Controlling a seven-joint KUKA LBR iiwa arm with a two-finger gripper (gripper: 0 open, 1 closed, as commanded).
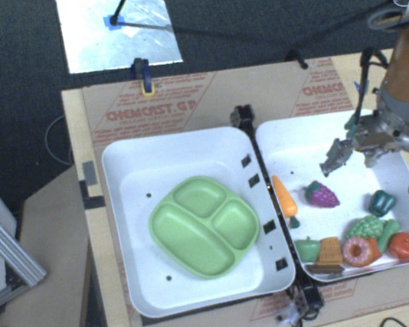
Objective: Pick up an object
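Plastic toy food bunched along near edge of right bin (293, 136): red tomato (403, 244), pink frosted donut (356, 250), brown bread slice (329, 252), green pepper (307, 249), broccoli (369, 228) just behind donut. Dark green small piece (381, 202) near right wall. Orange carrot (284, 196) lying along left wall. Purple grapes (321, 194) mid-bin, just beside carrot. Left bin (123, 165) holding light green divided plate (203, 226), three compartments. Farther back, gripper (352, 151) hovering above right bin, beyond grapes, fingers spread, nothing between them. Cardboard sheet (178, 97) under both bins.
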